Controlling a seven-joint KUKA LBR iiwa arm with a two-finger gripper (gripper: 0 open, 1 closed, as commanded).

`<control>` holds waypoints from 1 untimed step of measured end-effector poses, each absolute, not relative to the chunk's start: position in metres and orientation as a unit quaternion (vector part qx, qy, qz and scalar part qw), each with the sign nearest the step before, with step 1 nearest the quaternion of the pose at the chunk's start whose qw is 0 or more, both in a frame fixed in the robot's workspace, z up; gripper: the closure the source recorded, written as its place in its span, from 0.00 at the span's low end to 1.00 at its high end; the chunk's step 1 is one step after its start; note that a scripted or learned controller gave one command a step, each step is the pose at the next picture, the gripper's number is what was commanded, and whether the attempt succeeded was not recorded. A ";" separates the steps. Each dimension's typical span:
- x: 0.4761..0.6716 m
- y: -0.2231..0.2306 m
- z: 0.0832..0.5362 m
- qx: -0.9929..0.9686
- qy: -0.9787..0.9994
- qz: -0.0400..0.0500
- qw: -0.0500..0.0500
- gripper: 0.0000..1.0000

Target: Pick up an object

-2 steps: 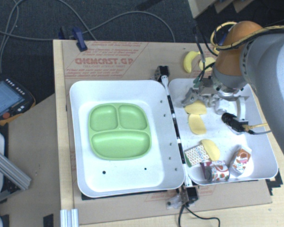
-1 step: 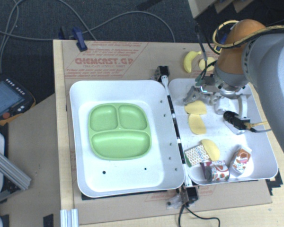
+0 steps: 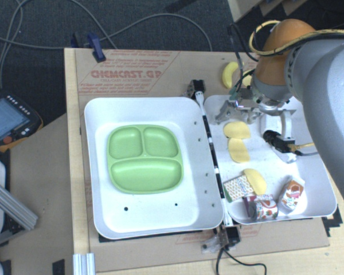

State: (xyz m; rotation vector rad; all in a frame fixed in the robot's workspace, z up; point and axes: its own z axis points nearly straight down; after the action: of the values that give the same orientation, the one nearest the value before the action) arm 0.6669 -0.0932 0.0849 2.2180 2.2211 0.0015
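Tool: the tool [image 3: 239,113] is at the far end of the shallow white right bin [image 3: 318,171], low over its floor; whether it is apart or together cannot be told from this view.
Arm: the grey arm with the orange band [image 3: 281,44] enters from the right and angles down to the tool.
Nearest object: a pale yellow rounded piece [image 3: 237,130] lies on the bin floor just beside the tool, on its near side.
Second object: a second pale yellow piece [image 3: 238,150] lies just beside the first, nearer the camera.
Third object: a brighter yellow oblong item [image 3: 255,181] lies further towards the near end of the right bin.
Packet: a small checkered packet [image 3: 235,187] lies touching the oblong item on its left.
Containers: a red-and-white patterned can [image 3: 267,207] and a white cup with orange markings [image 3: 292,195] lie on their sides near the bin's near rim, close to each other.
Outside the bin: a yellow rounded item [image 3: 230,75] rests on the worktop [image 3: 132,73] beyond the right bin's far rim.
Left bin: the shallow white left bin [image 3: 97,125] holds a green three-compartment plastic plate [image 3: 143,173], lying flat near its middle.
Worktop surface: brown board with red printed lettering; a blue clamp [image 3: 95,46] grips its far left corner.
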 end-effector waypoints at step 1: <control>0.647 -0.097 0.085 0.707 0.707 -0.001 -0.001 0.00</control>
State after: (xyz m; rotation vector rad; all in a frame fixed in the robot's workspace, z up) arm 0.6467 -0.0972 0.0848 2.2223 2.2221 -0.0017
